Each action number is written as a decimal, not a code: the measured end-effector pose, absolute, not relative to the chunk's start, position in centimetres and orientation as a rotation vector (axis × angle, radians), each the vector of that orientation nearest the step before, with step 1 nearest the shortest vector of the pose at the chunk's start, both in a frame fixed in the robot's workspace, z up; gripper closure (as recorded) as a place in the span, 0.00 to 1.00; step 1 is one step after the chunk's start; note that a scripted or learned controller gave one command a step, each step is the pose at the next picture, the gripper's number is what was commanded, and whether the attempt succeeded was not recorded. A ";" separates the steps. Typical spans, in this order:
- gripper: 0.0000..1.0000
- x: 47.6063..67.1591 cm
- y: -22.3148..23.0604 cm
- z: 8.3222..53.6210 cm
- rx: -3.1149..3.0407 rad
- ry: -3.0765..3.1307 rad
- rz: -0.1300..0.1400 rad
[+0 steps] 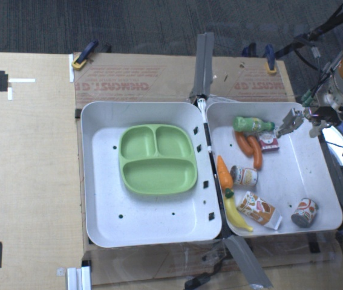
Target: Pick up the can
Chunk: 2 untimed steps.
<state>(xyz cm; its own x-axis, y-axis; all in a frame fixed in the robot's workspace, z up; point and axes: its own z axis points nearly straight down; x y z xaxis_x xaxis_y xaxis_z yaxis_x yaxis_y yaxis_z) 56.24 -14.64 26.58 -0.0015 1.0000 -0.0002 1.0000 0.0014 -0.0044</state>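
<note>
Seen from above the table [26, 162], the grey arm's gripper [289, 124] hangs over the far part of the right-hand white bin [322, 180], its fingers [293, 117] pointing left towards the cap end of a green plastic bottle [251, 124] lying on its side. How wide the fingers stand cannot be told at this size; nothing is visibly between them. Just near of the bottle lie two orange sausages or carrots [251, 147], with a small red-and-white packet [269, 142] beside them on the right. The can [305, 212], a short cylinder with a red-and-white label, lies tipped in the bin's near right corner, well apart from the gripper. A small glass jar with a pale label [244, 176] sits near the bin's middle, an orange carrot [224, 173] to its left along the wall. Nearer the camera, a yellow banana [236, 213] touches a white-and-orange printed carton [259, 209]. No label is legible. The left-hand white bin [98, 216] carries a light green three-compartment plastic tray [157, 159]. On the brown cardboard sheet [135, 80] beyond the bins, red printing reads mirrored or upside down and cannot be read with confidence.
</note>
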 end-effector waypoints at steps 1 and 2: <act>0.00 50.6 -22.2 14.8 -2.267 -2.170 0.003; 0.00 47.8 -21.1 9.0 -2.211 -2.229 0.001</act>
